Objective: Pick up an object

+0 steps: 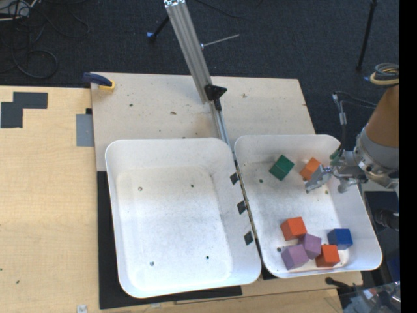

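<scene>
Gripper (317,180) low over right bin (365,204), beside small orange block (310,169); finger state cannot be told.

Robotics lab or test cell. Two shallow white bins (176,285) side by side on a plywood table (156,103), dark carpet floor (293,38) at top of frame with loose black cables (26,51) upper left. Aluminium extrusion post (189,44) with a checker marker (174,0) at top center, tripod leg (366,31) upper right. Grey-and-orange robot arm (384,135) at right edge.
</scene>
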Available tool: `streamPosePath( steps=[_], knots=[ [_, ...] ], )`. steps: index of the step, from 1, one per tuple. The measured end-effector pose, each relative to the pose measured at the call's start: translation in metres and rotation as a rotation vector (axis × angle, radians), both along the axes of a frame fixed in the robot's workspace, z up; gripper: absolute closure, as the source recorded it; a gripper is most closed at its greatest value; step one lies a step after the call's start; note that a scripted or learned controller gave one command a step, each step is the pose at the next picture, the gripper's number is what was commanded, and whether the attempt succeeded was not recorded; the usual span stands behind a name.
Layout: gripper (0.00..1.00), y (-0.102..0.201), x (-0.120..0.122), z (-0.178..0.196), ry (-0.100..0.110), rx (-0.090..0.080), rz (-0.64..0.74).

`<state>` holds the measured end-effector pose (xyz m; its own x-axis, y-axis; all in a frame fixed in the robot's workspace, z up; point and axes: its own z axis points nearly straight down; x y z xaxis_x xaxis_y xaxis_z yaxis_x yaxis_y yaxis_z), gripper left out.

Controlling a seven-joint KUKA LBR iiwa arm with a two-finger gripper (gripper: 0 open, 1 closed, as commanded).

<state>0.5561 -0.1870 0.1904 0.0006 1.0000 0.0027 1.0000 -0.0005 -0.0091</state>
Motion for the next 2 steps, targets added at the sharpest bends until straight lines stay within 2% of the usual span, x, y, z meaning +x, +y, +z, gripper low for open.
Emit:
streamPosePath(
  steps=[1, 2],
  knots=[
    [0.0, 0.003, 0.001, -0.064, 0.001, 0.001, -0.001],
    [0.0, 0.004, 0.001, -0.099, -0.008, -0.002, -0.002]
  ],
)
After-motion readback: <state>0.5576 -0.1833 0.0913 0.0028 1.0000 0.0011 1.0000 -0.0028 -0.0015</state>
